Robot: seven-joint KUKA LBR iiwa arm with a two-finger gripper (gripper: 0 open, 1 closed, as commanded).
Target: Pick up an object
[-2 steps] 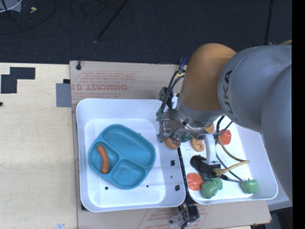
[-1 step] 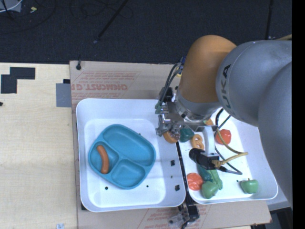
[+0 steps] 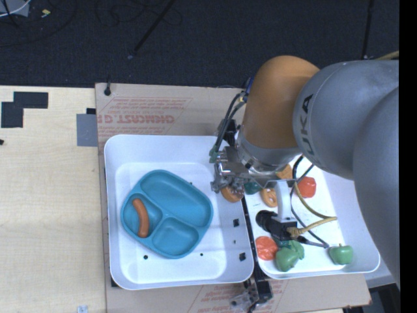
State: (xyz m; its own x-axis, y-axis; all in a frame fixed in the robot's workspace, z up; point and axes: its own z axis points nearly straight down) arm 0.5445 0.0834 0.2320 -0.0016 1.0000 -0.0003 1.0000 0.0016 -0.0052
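Camera view puts the claw (image 3: 229,189) at frame centre over the bin divider, touching a small orange-brown object (image 3: 230,193); its spread I cannot tell. Lift only once the grip is secure.

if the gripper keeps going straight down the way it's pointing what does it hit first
Most likely the small orange-brown toy lying at the inner edge of the right white bin, just under the gripper. Depth is hard to judge from above, so it may instead land on the rims between the bins.
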